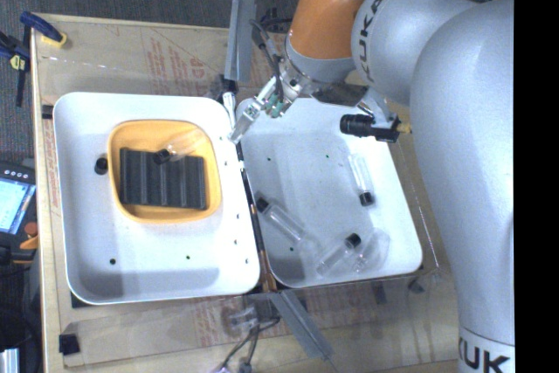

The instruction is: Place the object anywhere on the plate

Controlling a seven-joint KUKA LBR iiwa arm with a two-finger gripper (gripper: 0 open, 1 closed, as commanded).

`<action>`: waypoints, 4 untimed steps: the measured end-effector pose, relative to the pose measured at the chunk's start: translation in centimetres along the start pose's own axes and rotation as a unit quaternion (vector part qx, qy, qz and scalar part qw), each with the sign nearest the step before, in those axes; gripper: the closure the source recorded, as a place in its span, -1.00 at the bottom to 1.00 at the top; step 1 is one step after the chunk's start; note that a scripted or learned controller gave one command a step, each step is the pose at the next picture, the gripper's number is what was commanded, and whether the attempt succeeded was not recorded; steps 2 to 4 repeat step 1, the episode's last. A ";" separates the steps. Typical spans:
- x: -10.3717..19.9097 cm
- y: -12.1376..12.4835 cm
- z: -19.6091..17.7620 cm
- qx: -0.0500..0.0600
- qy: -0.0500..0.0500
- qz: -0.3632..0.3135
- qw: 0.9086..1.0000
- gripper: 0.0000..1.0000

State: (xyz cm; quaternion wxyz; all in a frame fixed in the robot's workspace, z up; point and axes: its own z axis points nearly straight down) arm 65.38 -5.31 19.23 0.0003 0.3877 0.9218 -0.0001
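A yellow plate (124, 141) with a black ridged insert (166, 179) lies in the left bin (131, 275). A clear vial with a black cap (173, 152) rests on the plate's upper part, at the insert's top edge. My gripper (244, 120) hangs over the wall between the two bins, right of the plate and apart from that vial. Nothing shows in the gripper. Other clear vials lie in the right bin (306, 153): one (359, 177) at the right, one (279, 219) near the left wall, and two (342, 252) close together at the front.
A small black piece (101, 163) sits in the left bin just left of the plate. A blue-handled tool (39, 27) lies at the bench's far left corner, and a screen device (13, 207) sits at the left edge. The arm's grey body (454, 144) covers the right side.
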 end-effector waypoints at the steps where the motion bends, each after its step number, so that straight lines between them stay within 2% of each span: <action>1: 3.8 2.5 -4.2 0.000 0.000 0.020 1.000 -1.00; 4: 3.8 2.5 -4.2 0.000 0.000 0.020 1.000 -1.00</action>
